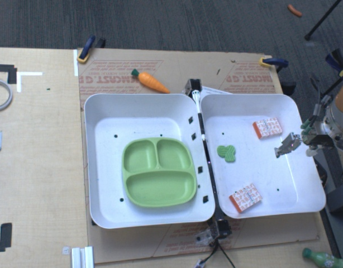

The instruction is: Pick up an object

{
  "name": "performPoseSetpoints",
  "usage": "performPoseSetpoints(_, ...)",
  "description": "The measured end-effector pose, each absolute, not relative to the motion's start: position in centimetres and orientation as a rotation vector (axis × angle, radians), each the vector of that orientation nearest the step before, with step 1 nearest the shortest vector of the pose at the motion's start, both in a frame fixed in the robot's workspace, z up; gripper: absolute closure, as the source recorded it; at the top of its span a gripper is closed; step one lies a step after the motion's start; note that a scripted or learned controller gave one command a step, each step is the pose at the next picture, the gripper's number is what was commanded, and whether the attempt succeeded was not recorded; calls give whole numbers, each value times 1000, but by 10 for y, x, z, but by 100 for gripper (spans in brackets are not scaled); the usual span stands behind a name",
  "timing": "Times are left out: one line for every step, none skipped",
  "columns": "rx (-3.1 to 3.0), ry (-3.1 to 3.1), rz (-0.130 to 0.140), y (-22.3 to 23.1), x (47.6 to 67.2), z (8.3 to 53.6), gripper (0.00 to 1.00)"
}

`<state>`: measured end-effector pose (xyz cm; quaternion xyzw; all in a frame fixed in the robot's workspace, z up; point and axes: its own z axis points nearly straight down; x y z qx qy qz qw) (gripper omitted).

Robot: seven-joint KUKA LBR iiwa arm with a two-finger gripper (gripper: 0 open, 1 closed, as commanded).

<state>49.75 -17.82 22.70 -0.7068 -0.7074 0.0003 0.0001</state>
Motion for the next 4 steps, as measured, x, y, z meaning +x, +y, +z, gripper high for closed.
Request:
performPoseSetpoints(-2439,-1980,1,-173,588,191,0)
performPoseSetpoints(-2271,-2170,1,-175,603,92,0)
performPoseSetpoints(-2257,-2179,-7,-209,647,93,0)
performPoseSetpoints(-2258,-2181,1,-211,646,103,100)
